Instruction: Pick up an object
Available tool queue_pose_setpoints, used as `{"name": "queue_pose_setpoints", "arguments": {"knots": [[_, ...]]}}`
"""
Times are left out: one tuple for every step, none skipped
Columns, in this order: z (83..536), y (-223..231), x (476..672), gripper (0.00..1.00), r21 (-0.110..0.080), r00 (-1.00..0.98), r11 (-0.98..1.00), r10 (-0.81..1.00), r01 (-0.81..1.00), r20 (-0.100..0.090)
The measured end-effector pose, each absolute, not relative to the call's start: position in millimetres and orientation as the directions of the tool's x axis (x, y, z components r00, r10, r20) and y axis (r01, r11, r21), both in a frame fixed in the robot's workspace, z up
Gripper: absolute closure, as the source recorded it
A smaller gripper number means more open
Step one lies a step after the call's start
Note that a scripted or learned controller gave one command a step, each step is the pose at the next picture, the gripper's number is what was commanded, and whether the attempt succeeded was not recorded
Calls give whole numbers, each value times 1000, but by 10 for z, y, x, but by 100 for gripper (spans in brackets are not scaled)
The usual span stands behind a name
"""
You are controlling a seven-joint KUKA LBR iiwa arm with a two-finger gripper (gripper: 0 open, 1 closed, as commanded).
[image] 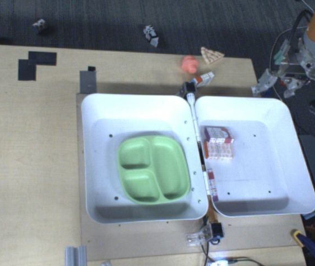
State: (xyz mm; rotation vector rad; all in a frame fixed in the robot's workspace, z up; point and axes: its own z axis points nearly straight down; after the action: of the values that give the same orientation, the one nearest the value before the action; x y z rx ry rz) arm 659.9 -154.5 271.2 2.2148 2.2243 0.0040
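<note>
Camera view shows us the gripper (pixel 282 81) parked at the upper right of the frame, outside the right bin (pixel 290 148) and just above its far corner, with the arm's orange band at the frame's edge. We cannot tell whether it is spread or pressed together, since the metal parts there blur into one pale cluster, and we see nothing pinched in it. We judge the task barely begun: nothing has been lifted, and reaching down, closing on a thing and raising it all remain. The likeliest target, a small box (pixel 219 142) patterned in red and white, lies flat in the upper left part of the right bin, near the divide between the bins. In the left bin (pixel 96 148) rests a green divided tray (pixel 153 169), sitting level in the middle. Beyond the bins, on the bench (pixel 30 159) at the top centre of the frame, we see a pink ball (pixel 189 64) and a wedge-shaped toy (pixel 212 55). The box carries printing, but it is too small for us to read any brand or words.
</note>
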Motion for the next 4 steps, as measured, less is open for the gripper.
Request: {"name": "queue_pose_setpoints", "arguments": {"knots": [[899,-1551,6690,0,2,-5,5,1000,1000,0],[1107,-1688,5805,0,3,-2,2,1000,1000,-1],[868,-1562,4886,0,7,-1,1,1000,1000,-1],[983,-1562,4912,100,14,-3,3,1000,1000,-3]]}}
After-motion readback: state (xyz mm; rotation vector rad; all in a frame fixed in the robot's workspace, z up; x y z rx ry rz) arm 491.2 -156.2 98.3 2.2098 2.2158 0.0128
